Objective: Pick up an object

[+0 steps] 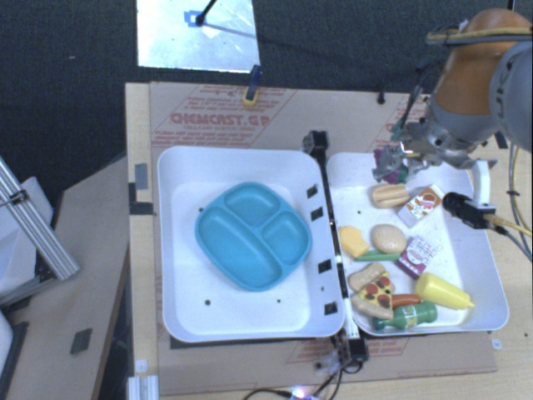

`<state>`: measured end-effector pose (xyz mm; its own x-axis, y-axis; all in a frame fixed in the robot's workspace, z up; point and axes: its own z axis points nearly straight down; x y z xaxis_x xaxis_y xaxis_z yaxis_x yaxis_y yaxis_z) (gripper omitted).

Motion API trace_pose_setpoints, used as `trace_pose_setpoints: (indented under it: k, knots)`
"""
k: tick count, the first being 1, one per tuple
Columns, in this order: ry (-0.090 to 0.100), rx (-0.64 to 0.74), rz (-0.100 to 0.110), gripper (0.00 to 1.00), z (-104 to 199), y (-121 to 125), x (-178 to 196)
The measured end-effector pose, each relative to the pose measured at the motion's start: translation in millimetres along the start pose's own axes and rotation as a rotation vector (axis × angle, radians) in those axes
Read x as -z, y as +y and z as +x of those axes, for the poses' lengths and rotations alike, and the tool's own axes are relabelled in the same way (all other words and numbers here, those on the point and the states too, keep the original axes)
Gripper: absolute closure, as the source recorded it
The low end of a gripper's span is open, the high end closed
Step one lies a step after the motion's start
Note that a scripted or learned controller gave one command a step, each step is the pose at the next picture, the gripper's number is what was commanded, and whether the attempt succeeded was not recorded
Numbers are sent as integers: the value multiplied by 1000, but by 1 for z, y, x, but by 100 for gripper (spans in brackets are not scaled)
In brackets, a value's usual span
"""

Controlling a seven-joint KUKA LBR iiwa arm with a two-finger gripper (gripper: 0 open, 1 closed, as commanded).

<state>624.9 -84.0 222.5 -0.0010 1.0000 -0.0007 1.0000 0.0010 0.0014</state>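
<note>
- So far, in the camera view, nothing is lifted: the gripper (390,167) hangs low over the far corner of the right bin (491,302), and nothing shows between its fingers.
- Whether those fingers are apart or together I cannot tell; they are small and blurred against the bin wall.
- Nearest the fingers lies the hot dog (391,195), just beneath them on the bin floor, perhaps touching, perhaps not. I judge it the likeliest thing to be picked.
- Its long axis runs left to right across the view, roughly level, one end toward the divider and the other toward the small carton (420,206).
- Farther from the fingers sit a potato (388,238), a pizza slice (376,291) and a yellow bottle (444,291).
- Left to do, by my judgement: close on a thing and raise it.
- Well away, the left bin (179,307) holds a blue tray (252,235).
</note>
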Motion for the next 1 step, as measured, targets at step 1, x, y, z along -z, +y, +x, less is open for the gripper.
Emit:
trace_pose_setpoints:
  k: [1]
  knots:
    - [0,4,-3,100,1,12,13]
